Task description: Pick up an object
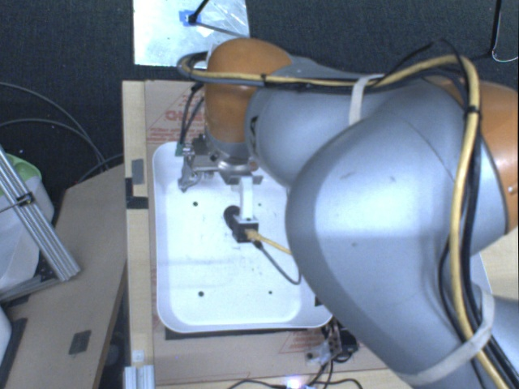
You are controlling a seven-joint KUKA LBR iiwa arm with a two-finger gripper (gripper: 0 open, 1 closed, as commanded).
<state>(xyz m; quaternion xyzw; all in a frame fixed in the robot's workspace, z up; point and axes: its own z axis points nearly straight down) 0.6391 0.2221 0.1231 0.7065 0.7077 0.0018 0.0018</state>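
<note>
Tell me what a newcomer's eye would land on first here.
The grey arm looms largest, reaching in from the right across much of the view. Its orange band sits top centre, above the far end of a white bin. A shiny silver sheet shows against the dark ground at the top.

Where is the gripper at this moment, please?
In the camera view, the gripper hangs over the far-left corner of the white bin, just under the arm's orange band.
</note>
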